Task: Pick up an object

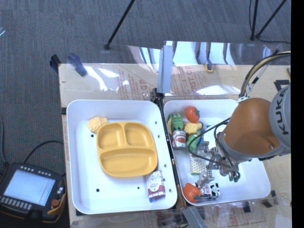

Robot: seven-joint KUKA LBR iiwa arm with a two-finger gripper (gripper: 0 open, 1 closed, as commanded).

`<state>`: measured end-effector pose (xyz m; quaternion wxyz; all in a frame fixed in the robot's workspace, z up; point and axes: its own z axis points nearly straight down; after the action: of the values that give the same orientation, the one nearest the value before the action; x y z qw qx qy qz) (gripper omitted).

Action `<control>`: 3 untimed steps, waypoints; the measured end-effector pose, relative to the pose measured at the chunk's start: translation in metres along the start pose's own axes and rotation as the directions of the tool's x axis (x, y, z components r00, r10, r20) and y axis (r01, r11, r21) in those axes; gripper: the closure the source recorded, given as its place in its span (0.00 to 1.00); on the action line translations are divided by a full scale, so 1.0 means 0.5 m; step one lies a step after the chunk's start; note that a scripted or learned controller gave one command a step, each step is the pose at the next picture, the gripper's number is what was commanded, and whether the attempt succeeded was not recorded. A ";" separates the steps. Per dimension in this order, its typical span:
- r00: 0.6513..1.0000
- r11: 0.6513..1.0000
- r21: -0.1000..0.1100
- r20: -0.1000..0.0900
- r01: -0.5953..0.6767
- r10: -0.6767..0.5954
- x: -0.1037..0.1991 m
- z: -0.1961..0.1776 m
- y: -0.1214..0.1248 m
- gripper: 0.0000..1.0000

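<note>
Jaws (209, 175) hang low in the right bin (256, 194), just above the tomato (191, 192) and the small black-and-white toy (210, 190) in its near corner; you cannot tell how wide they stand. Pick one of those two, centre over it before descending, and keep clear of the bin wall beside the tomato so nothing jams.

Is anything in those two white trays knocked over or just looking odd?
Nothing looks broken or spilled. One oddity: the small red can in the left bin lies tipped on its side, below the yellow divided plate. In the right bin the toy foods are jumbled against the left wall.
</note>
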<state>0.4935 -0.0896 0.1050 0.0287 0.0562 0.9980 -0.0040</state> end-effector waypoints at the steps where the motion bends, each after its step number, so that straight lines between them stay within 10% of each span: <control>1: 0.997 0.997 -0.006 -0.012 0.079 -0.079 -0.027 0.004 -0.175 0.00; 3: 0.968 0.969 -0.015 -0.040 0.246 -0.246 -0.164 0.033 0.007 0.00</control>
<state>0.5761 -0.0958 0.0933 0.0072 -0.0682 0.9976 -0.0013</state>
